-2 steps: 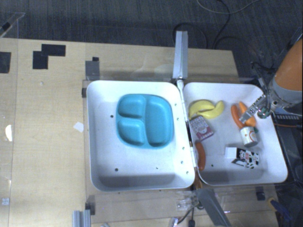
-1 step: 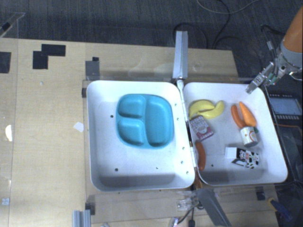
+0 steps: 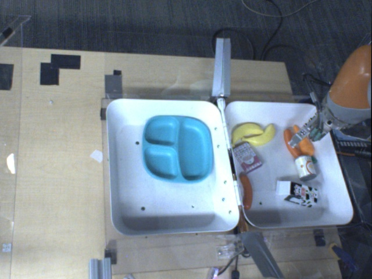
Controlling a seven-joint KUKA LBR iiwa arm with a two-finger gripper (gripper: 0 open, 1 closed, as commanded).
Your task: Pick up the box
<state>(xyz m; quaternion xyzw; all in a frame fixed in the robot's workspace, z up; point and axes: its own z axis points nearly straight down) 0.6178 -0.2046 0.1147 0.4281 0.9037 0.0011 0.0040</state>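
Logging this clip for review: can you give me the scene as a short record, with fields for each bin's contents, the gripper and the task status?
left bin: blue divided plate
right bin: banana, small maroon packet, sausage, carrot, small white can, box
gripper: over the right bin's far right, above the carrot
box: white with dark print, lying flat near the right bin's front, apart from the gripper
task status: box not yet picked up

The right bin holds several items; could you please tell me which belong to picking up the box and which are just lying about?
Job:
small box
end effector

Lying about:
banana
carrot
sausage
maroon packet
small can
blue divided tray
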